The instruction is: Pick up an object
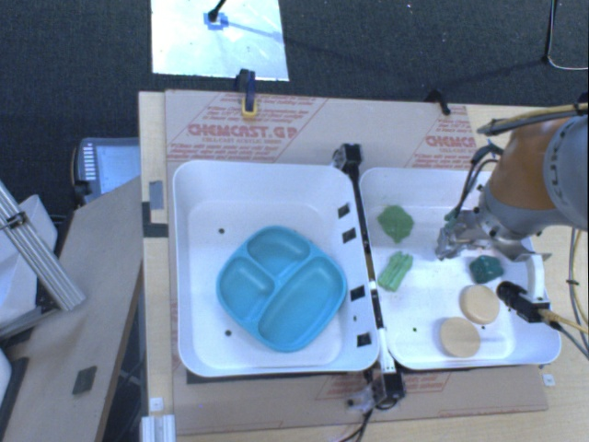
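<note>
Camera view. We see the tool (448,242) low in the right bin (423,357), whether spread or pinching we cannot tell. Loose pieces await picking: a dark green piece (486,268) at its 4 o'clock, two tan discs (479,304) beyond. The left bin (198,274) keeps the blue tray (281,286) apart. The board (267,127) on the desk reads "CHEMCAST GP".

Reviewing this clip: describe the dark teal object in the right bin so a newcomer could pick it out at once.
Start at the right bin, the one the arm reaches into. Just below and right of the gripper lies the dark teal object, above two tan discs. It is the only dark blue-green, lumpy piece; the two green items near the divider are lighter, and the discs are pale and round.
</note>
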Tool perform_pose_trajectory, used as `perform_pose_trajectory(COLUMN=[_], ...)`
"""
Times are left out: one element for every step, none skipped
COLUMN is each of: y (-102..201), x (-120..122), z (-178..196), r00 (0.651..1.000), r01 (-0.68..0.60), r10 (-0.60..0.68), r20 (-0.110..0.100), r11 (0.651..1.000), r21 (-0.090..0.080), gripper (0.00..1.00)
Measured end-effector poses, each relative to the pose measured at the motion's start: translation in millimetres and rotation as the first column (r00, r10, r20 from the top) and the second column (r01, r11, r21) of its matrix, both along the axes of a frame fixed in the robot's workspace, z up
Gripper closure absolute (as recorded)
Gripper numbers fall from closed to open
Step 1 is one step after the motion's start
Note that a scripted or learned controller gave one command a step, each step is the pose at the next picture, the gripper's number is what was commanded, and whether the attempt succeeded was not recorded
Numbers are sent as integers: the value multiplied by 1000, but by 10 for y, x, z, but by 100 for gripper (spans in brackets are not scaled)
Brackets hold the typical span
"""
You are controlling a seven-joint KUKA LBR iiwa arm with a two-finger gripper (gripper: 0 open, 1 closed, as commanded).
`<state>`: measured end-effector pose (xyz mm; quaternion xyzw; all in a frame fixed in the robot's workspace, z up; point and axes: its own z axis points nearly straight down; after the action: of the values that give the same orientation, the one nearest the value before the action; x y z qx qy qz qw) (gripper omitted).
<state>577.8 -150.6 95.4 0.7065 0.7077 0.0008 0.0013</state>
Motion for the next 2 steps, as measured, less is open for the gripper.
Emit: perform_pose_trajectory(y=[23, -5], x=[-33, -63], z=[442, 892], r00=[1000, 1000], r01=[-2, -2], r10=[2, 2], r20=[1, 3], r11=[1000, 1000], r21=[0, -1], gripper=[100, 100])
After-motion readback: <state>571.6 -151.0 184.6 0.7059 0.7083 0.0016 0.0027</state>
